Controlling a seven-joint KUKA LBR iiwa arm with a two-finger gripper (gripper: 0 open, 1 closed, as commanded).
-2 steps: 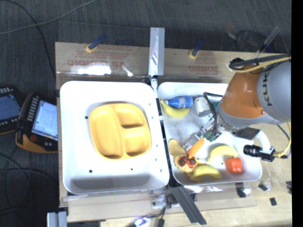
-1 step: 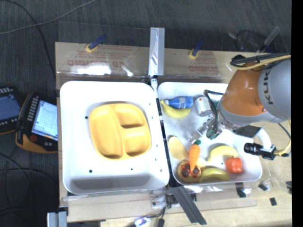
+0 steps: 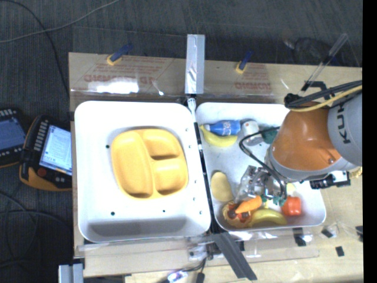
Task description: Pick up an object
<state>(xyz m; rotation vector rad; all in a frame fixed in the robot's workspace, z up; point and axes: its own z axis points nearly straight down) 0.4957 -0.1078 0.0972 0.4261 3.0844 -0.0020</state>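
Carrot (image 3: pixel 250 205) just below tool (image 3: pixel 257 184) in right bin (image 3: pixel 316 216); tool opening unclear.

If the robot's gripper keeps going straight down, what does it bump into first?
Probably the carrot, lying just below the gripper in the right bin. Height is hard to judge from above, so the banana beside it might be touched instead.

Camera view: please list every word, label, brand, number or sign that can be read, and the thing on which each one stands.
"KU" on the grey arm, cut off at the picture's edge.
Red print on the clear panels behind the bins: too blurred to read.
Blue bottle label: too small to read.
Pendant screen: unreadable.
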